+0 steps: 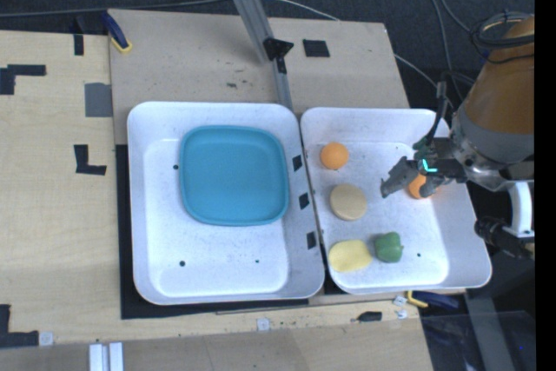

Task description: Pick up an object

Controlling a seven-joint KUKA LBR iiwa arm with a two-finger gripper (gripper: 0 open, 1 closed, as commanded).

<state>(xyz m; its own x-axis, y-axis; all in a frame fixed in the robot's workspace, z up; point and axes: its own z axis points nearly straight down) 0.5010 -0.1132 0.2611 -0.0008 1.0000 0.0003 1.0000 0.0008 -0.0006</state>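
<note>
My gripper (398,178) hangs over the right side of the right bin (452,269), reaching in from the right. A small orange object (421,188) lies right against the gripper's underside, partly hidden by it; I cannot tell whether it is gripped. Left of the gripper, apart from it, sit an orange ball (334,155) and a tan round piece (348,202). A yellow lump (349,255) and a green object (388,247) lie near the bin's front wall.
The left bin (148,213) holds a large blue square plate (233,175). A grey metal bar (252,4) slants down to the bins' shared back edge. Cables run behind the right bin.
</note>
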